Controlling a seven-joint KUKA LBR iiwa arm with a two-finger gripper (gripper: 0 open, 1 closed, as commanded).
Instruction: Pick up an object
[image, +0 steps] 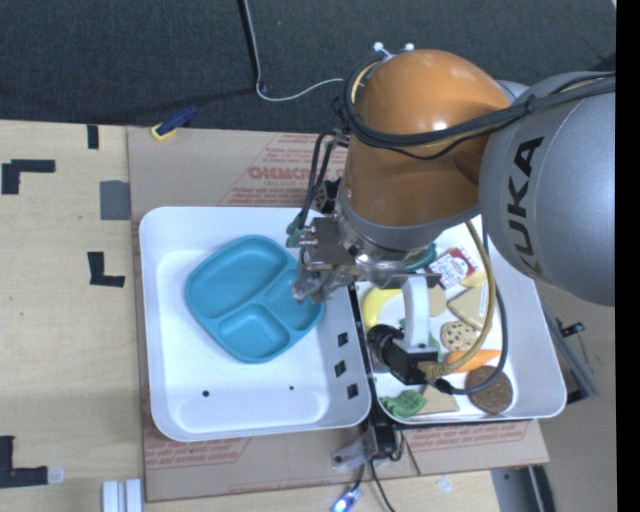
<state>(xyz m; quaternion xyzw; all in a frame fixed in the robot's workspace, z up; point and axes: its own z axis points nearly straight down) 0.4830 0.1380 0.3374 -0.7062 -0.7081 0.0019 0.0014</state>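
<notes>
— Biggest thing there? The arm (470, 150), then two white bins (165, 330).

— One blue divided plate (250, 297) lies in the left bin: light, stiff, slick plastic, I'd judge; best taken by its rim.

— The gripper (312, 268) sits at the plate's right edge (open or closed, I cannot tell). Right bin: small toy foods (462, 335), too jumbled to count.

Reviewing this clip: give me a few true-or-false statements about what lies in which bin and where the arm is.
1. A blue divided plate lies in the left bin. True.
2. The right bin holds several small items. True.
3. The blue plate is in the right bin. False: it is in the left one.
4. The arm hangs over the bare bench left of the bins. False: it hangs over the divide between the bins.
</notes>
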